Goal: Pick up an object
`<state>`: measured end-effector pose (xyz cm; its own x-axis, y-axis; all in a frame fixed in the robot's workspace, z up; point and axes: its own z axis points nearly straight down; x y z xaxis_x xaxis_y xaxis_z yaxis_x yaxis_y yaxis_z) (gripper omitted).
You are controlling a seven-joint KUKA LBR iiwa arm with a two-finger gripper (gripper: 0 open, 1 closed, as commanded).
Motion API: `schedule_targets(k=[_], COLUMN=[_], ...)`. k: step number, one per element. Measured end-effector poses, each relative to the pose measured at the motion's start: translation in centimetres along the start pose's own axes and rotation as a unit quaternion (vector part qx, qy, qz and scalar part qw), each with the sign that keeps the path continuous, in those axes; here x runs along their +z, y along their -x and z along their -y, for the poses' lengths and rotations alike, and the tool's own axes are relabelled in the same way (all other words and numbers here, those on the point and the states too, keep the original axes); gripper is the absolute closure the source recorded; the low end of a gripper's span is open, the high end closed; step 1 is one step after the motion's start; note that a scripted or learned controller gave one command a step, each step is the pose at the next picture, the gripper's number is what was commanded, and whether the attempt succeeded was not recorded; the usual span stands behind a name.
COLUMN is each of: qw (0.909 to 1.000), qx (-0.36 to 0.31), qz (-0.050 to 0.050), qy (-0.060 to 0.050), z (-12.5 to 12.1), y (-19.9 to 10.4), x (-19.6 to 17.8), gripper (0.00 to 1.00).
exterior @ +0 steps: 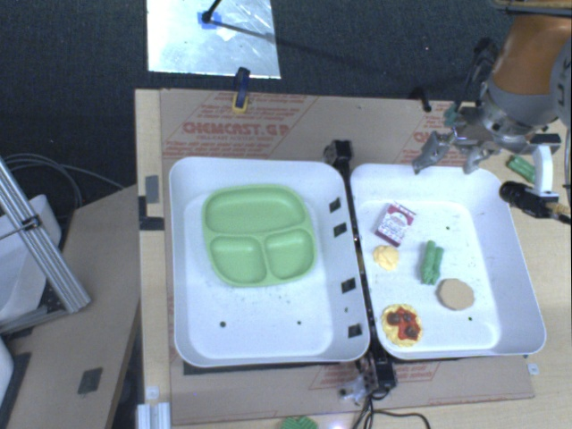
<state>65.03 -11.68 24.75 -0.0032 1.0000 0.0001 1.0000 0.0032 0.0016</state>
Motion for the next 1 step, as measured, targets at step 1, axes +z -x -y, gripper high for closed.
schedule_targets(k=[1], qw=[0.9999], qx=[0.004], qz=[-0.001], qy=[-0.009], z=[7.67], y=[3.38], x=[14.73], gripper=[0.0])
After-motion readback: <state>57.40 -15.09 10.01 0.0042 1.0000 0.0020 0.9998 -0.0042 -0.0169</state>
